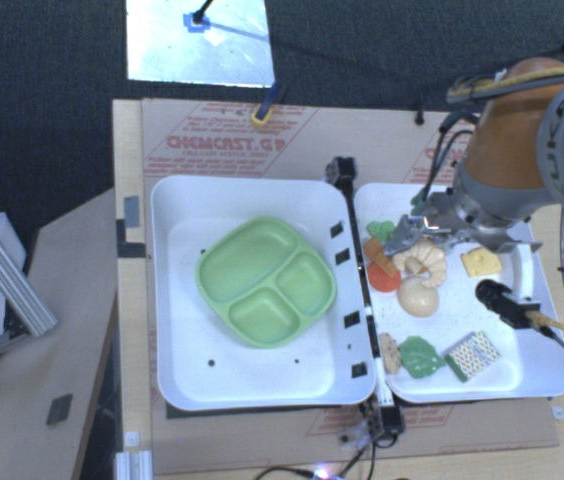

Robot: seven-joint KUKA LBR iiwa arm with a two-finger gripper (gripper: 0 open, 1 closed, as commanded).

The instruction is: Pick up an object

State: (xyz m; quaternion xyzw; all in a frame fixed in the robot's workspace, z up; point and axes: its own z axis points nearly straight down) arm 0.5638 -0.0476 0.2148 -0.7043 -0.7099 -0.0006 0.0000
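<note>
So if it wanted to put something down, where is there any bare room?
The left bin has bare floor around the green divided plate, widest along its front and left. The right bin is crowded in its middle, under the pincer; only its front right corner looks free.

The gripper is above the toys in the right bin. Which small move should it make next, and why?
Probably lower straight down. The gripper hangs over the cluster at the right bin's left side, near the green toy and the tan shell-like toy, and nothing shows between its fingers yet.
</note>
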